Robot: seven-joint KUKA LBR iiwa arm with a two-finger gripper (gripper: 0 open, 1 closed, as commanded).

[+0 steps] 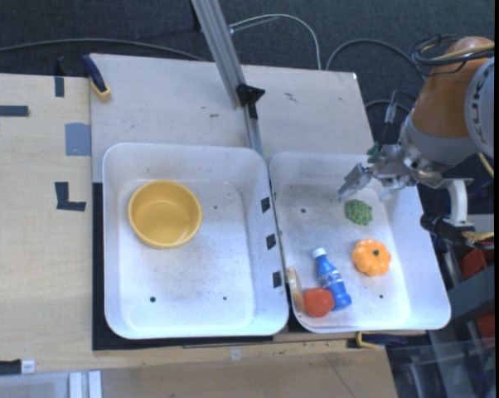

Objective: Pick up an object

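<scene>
1. Where the grey arm with its orange band (448, 98) reaches in from the right, its two-finger claw (367, 182) hangs over the upper part of the right-hand shallow white bin (423, 305).
2. Just below the claw, and a little toward the near edge, lies a small green knobbly object (359, 212) on the bin floor. It sits close under the finger ends, but no contact shows.
3. Further below the claw and slightly to its right rests a small orange pumpkin-shaped toy (371, 257), apart from the green object.
4. Below the claw and to its left lies a blue bottle with a white cap (330, 279), tilted on its side. Its lower end touches a red rounded object (317, 302).
5. Beside the red object, against the bin's left wall, lies a thin tan stick-like piece (293, 287).
6. Far to the claw's left, in the left-hand shallow white bin (125, 313), stands a yellow round plastic bowl (165, 213), upright, well apart from everything else.
7. Up and to the left of the claw, a grey metal pole (220, 36) slants across the bench and ends at the seam between the bins.
8. Claw: the two grey fingers appear spread moderately apart, angled down and to the left. Nothing sits between them.
</scene>
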